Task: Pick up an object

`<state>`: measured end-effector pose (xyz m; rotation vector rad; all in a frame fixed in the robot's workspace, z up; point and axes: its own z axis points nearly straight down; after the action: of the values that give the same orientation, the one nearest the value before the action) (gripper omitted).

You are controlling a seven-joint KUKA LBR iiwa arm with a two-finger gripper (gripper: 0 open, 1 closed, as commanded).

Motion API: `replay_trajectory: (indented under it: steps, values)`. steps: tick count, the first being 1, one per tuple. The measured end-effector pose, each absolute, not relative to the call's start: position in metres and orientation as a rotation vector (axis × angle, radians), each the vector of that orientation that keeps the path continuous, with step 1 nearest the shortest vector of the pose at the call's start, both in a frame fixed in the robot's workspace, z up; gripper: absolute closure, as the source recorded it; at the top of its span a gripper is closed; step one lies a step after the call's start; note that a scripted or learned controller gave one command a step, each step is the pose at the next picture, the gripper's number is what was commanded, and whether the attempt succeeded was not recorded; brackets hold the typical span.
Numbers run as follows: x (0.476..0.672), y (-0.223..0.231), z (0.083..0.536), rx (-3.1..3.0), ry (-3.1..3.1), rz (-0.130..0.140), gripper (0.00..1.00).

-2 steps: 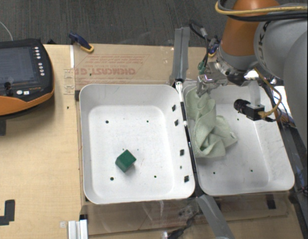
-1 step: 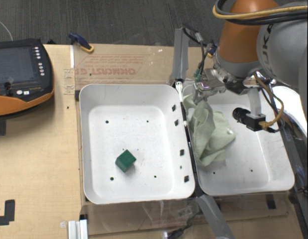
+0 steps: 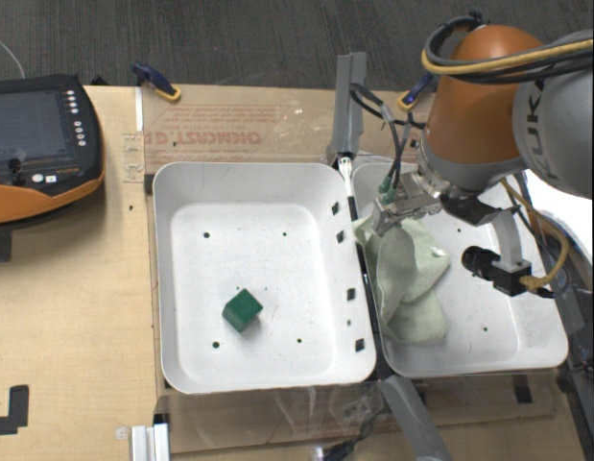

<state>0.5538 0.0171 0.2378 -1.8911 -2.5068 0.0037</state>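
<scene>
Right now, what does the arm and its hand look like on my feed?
The arm is grey with a rounded orange band above the wrist. Yellow and black cables loop over it. The hand below is metallic, with thin wires alongside.

arm (image 3: 527,94) cut off at right edge, pale cloth (image 3: 407,281) top hidden under wrist, teach pendant (image 3: 37,147) cropped left

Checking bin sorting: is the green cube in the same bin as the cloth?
No, the green cube sits in the left bin; the cloth lies in the right bin.
</scene>
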Motion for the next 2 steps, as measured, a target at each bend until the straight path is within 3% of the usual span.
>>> replay_trajectory:
  steps: [1,2]
  values:
    - [0.499,0.012,0.278,-1.601,-2.701,0.003,1.0]
    - [0.478,0.054,0.229,-1.851,-2.536,0.005,1.0]
